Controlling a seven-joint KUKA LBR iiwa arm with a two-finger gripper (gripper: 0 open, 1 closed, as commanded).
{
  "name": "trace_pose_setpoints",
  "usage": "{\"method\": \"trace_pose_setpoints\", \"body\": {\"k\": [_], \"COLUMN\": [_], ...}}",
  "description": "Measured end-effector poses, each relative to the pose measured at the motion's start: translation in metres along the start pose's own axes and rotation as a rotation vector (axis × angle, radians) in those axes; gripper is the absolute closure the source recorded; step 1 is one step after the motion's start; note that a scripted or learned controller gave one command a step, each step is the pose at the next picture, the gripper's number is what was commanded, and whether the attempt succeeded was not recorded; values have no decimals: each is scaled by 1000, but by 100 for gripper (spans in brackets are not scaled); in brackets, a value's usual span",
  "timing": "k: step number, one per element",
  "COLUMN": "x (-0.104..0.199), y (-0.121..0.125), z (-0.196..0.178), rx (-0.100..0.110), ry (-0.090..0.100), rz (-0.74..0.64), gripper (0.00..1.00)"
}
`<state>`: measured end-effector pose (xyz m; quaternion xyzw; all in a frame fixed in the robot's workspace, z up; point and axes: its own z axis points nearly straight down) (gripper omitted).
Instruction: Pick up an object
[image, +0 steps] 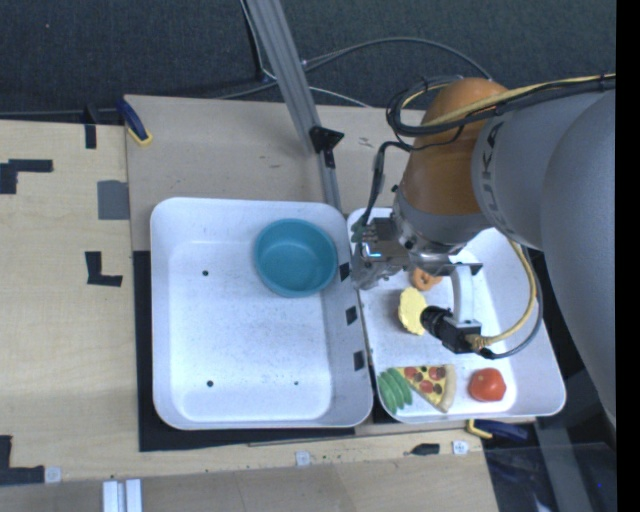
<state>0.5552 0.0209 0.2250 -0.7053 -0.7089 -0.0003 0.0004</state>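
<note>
1. The thing nearest my claw is a small orange toy piece (424, 280), just under the arm in the middle-right of the frame, in the right white plastic bin (530, 400).
2. A flat yellow toy (411, 311) lies just below it.
3. My metal two-finger claw (375, 255) sits at that bin's upper left corner. I cannot tell its state.
4. I think I am reaching, with nothing picked yet.
5. Next I must line up over one toy and go down.
6. A round blue plastic bowl (295, 257) sits in the left white bin (200, 400).

Toy foods (418, 387) in right bin, seemingly.
</note>
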Motion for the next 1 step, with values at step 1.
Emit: {"method": "trace_pose_setpoints", "body": {"k": [1], "x": [57], "y": [13], "z": [-4], "rx": [1], "ry": [0], "rz": [0], "gripper": [100]}}
